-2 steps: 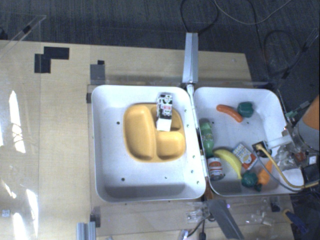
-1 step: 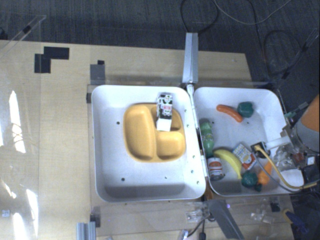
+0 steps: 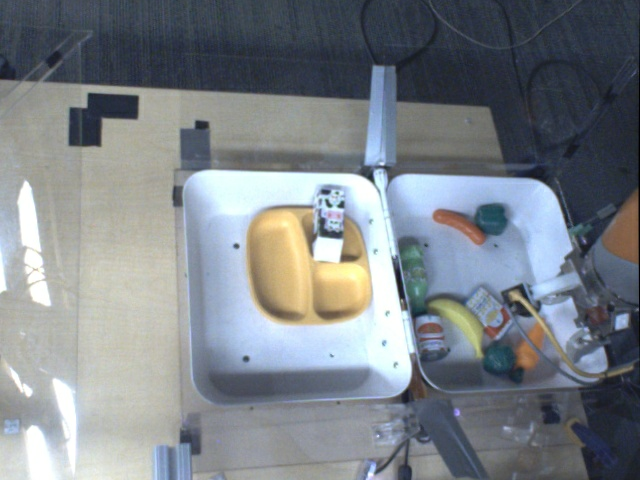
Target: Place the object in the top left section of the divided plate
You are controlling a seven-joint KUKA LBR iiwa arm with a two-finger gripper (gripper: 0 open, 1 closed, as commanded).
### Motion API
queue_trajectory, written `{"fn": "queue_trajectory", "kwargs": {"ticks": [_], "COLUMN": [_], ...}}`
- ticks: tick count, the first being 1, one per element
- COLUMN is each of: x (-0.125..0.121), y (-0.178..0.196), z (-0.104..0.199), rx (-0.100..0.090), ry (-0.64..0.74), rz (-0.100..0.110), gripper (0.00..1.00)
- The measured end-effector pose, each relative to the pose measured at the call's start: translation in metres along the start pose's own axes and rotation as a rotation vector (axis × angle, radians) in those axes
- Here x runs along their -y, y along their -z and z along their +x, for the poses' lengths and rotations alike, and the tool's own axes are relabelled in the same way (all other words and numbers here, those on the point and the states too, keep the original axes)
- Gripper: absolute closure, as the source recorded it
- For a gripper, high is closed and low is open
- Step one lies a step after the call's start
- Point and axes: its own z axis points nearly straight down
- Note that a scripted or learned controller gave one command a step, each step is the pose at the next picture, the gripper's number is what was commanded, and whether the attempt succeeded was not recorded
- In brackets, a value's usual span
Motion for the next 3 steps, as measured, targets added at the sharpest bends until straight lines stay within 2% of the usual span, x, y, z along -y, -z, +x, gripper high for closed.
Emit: {"fn": "queue_trajectory", "kwargs": {"ticks": [1,2,3], "x": [0.116,0.062,0.063], "y": [0.071,0.062,0.071], "z": [0.026,0.013,0.015], "rx": [-0.002,0.000,0.001], "ry": [0.013,-0.007,0.001], "rz": [0.000,-0.001,-0.001], "gripper": [0.00,0.00,1.00]}}
